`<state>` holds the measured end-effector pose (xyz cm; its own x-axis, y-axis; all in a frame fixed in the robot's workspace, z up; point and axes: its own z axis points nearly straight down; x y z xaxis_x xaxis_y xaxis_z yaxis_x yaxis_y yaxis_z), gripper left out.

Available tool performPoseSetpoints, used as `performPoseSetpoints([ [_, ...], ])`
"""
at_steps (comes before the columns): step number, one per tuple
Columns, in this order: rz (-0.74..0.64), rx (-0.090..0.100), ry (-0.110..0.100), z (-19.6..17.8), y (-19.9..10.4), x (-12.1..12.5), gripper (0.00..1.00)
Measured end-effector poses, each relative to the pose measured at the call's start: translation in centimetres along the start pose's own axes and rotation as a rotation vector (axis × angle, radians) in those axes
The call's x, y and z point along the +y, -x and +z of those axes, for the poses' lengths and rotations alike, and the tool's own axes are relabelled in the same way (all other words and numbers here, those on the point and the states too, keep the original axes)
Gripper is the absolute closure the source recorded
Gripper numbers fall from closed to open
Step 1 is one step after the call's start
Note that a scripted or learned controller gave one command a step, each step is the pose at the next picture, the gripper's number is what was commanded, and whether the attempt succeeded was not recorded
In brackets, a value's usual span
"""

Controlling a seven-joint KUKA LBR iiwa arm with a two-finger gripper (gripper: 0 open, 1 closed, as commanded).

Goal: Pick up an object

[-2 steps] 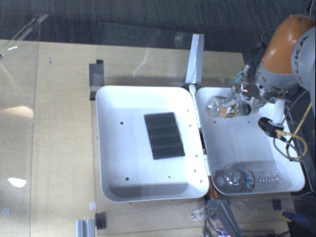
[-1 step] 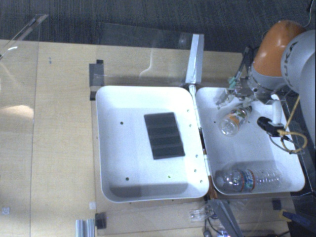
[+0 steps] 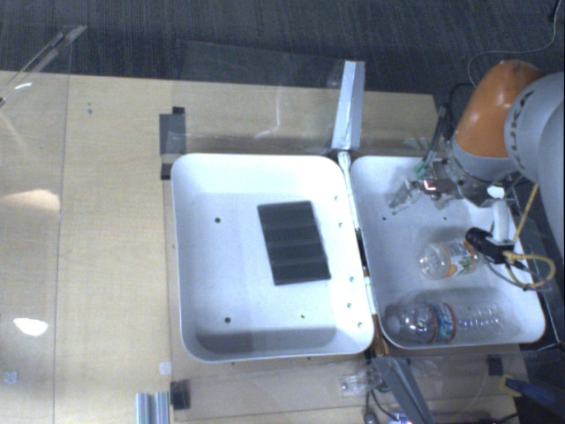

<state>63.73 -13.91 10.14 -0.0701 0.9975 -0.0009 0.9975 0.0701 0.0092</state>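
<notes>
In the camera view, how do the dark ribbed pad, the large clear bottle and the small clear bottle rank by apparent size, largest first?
1. Dark ribbed pad in the left bin.
2. Large clear bottle lying at the right bin's near edge; its transparent outline is faint.
3. Small clear bottle in the right bin, clearly the smallest.

- Two bins sit side by side on the bench; the left bin touches the right bin along one shared edge
- In the left bin, a ridged flat block lies near the middle, tilted slightly
- In the right bin, a small bottle lies on its side near the centre; a larger bottle lies on its side in front of it, along the near wall
- The arm reaches in from the right, over the right bin's far corner; the gripper hangs behind the small bottle, apart from it
</notes>
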Motion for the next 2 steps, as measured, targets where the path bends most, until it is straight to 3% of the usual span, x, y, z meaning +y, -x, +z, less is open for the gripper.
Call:
performPoseSetpoints([
  [1, -0.292, 0.012, 0.004, 1.2, 1.2, -6.5, 0.0],
  [2, -0.311, 0.027, 0.021, -0.1, -0.6, -5.5, 1.0],
])
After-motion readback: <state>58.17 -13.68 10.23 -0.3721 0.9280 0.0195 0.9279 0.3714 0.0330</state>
